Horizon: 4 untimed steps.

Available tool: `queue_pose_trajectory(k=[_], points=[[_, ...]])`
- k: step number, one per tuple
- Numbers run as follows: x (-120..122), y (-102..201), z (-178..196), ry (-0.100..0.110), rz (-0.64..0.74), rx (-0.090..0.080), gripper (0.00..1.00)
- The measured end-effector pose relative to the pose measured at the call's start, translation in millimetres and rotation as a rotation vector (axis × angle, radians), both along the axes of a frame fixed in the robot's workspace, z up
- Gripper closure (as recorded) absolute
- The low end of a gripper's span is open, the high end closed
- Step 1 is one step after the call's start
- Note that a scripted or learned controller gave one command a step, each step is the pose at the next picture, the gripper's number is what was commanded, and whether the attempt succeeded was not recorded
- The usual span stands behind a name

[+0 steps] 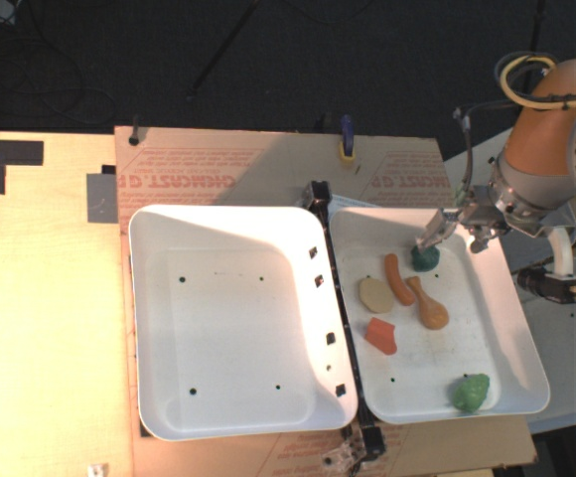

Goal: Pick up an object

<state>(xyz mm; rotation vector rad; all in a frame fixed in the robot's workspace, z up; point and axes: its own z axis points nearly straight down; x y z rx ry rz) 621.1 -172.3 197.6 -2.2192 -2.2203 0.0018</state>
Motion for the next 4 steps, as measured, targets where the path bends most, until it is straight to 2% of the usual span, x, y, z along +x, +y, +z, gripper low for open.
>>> queue_pose_trajectory(k=[1,2,3,4], points=[[-20.7,25.5,-76.4,0.009,0.001,0.003,0.00],[-18.4,22.9,-61.6,0.002,-0.001,0.000,1.00],[2.5,91.5,36.5,-0.011,0.007,0.001,1.00],[-16.7,-31.0,90.2,-0.006,-0.009,-0.009,1.00]])
